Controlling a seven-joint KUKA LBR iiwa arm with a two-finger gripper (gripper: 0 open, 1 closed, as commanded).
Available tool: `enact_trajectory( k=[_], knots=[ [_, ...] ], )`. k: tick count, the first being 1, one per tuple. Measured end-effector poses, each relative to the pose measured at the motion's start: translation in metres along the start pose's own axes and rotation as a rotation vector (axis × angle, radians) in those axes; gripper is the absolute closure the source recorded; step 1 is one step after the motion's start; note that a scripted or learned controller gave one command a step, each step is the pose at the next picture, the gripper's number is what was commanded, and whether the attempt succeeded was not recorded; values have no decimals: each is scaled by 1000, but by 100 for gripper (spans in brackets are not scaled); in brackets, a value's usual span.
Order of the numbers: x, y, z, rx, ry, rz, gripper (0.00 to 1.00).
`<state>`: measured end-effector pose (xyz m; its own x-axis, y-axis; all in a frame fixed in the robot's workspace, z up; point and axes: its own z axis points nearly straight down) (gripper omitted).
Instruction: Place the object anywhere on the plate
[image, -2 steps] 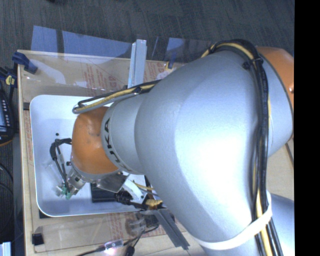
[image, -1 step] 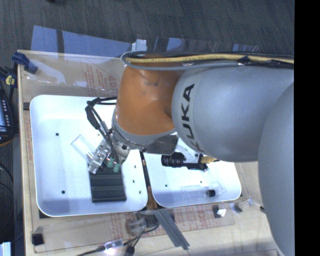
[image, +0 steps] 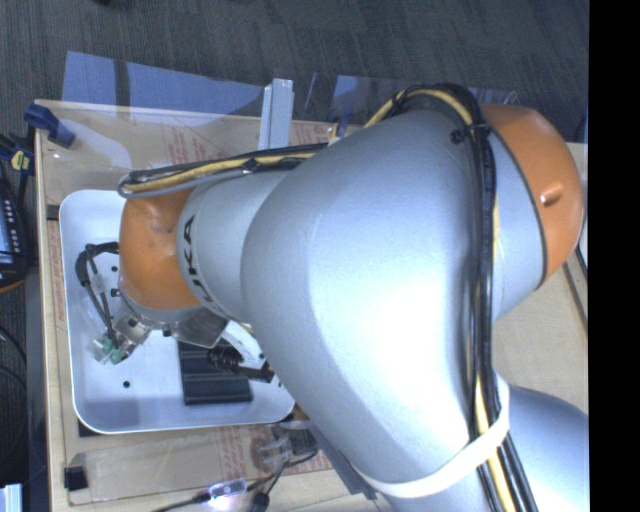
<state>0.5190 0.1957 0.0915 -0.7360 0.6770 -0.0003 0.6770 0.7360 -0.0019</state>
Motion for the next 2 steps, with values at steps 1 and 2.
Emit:
enact_trajectory(
  k=[1, 2],
  knots=[
    [-74, -24, -29, 0, 1, -166, 100],
    [-35, -83, 1, 1, 3, -320, 100]
  ],
)
